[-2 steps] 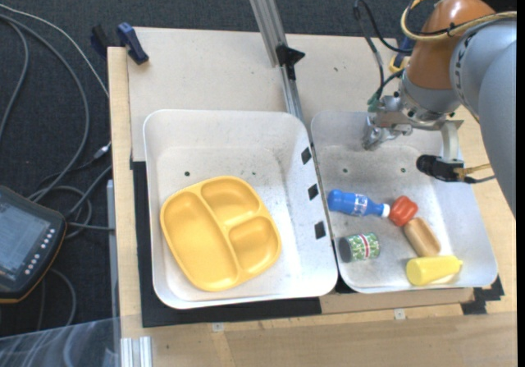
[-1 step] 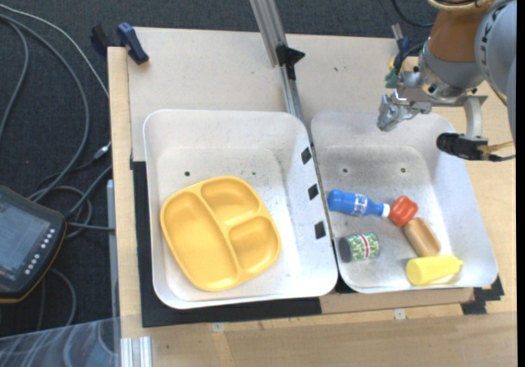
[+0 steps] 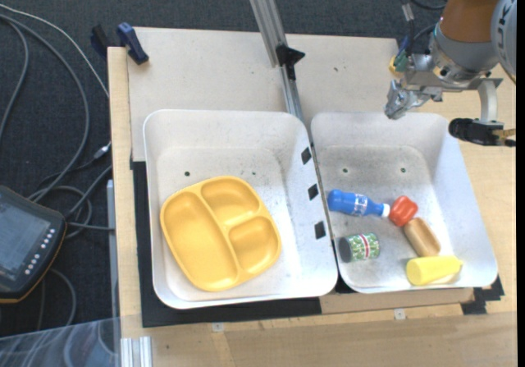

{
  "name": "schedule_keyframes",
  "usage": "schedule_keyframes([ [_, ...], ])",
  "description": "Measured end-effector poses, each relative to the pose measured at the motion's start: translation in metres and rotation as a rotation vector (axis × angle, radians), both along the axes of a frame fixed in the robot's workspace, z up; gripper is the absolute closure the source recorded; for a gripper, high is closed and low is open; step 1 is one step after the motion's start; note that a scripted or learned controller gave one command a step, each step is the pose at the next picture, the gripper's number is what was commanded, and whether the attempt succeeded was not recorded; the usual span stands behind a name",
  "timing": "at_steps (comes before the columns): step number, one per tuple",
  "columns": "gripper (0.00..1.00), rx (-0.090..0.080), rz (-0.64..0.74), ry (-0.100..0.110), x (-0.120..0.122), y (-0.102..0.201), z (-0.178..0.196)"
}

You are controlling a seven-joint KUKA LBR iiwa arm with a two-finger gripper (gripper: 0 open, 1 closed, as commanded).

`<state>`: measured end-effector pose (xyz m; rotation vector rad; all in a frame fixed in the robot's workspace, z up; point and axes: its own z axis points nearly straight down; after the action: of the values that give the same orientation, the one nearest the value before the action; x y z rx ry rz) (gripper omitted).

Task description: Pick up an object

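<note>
Your view looked down at a slant on a pale bench carrying two shallow white bins side by side.

In the left bin (image 3: 164, 152) lay a yellow divided plate (image 3: 220, 231) with three compartments, sitting toward the near left part of the bin floor.

A metal rail (image 3: 271, 25) ran from the far edge of the view down to the gap between the bins.

The right bin (image 3: 467, 185) held the things you could pick from, all gathered in its near half. Furthest left was a blue bottle (image 3: 355, 204) with a white label, lying on its side, its long axis running left to right with the narrow end pointing right. Nearer to you sat a small green can (image 3: 360, 247) with a dark end, also on its side. Just right of the bottle's tip was a red round piece (image 3: 403, 210), touching a tan cylinder (image 3: 422, 236) that slanted toward the near right. A yellow block (image 3: 433, 269) lay nearest, long axis left to right.

The gripper (image 3: 396, 105) hung over the far rim of the right bin, well apart from all the objects, holding nothing. Its fingers were small and dark against the bench, and you could not tell whether they were spread or closed. The arm was cut off at the top right edge.
</note>
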<state>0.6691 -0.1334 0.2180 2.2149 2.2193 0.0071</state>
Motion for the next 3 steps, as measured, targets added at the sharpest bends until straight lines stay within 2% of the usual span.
schedule_keyframes([
  [1, 1.0, 0.0, 0.0, 0.001, 0.001, 0.0, 0.035],
  [3, 1.0, 0.004, 0.004, 0.01, -0.052, 0.097, 0.043],
])
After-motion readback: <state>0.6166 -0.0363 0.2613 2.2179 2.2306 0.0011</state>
